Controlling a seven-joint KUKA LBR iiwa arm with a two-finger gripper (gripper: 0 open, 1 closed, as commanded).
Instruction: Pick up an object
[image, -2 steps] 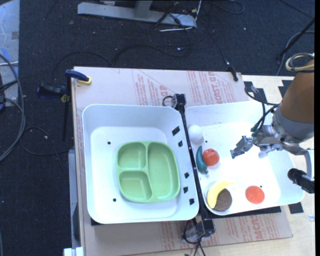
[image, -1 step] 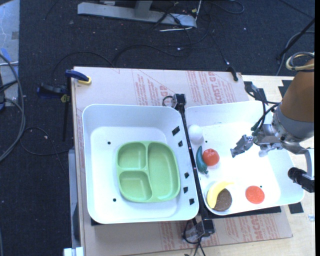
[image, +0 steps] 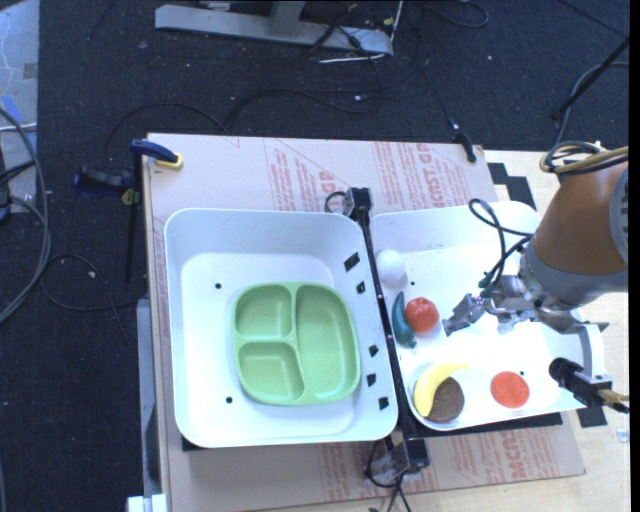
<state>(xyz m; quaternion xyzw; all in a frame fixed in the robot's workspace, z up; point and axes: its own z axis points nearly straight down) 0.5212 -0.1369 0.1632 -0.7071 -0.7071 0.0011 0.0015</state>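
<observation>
Pincer (image: 466, 314) hovers in right bin (image: 450, 240), finger state unclear; red tomato (image: 422, 314) at its 9 o'clock, banana (image: 432, 382) at 7.

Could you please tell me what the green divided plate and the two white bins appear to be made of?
The green divided plate looks like moulded plastic, matte, with soft rounded ridges. The left bin and the right bin look like smooth, thin plastic with rounded rims, though that is uncertain.
</observation>
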